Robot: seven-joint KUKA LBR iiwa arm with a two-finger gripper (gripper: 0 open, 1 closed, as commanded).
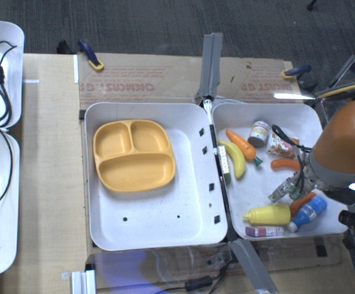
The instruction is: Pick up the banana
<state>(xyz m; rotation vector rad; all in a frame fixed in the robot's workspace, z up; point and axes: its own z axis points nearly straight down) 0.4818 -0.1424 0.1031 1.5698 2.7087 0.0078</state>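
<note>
- The banana lies in the right bin, near that bin's left wall, just beside a carrot on its upper right.
- It looks like a light toy fruit, probably smooth and a little slippery; I judge it stiff enough to squeeze without harm.
- Its curved shape suggests taking hold across the thick middle, jaws set across the short width, clear of the carrot and the bin wall.
- The gripper hangs low over the right bin, well apart from the banana, close to a yellow bottle and a blue bottle. I cannot tell whether it is parted or closed.
- The right bin is crowded: a small jar and a pink box too.
- The left bin holds 1 yellow divided plate.
- Both bins sit on a wooden bench, with a dark floor beyond.
</note>
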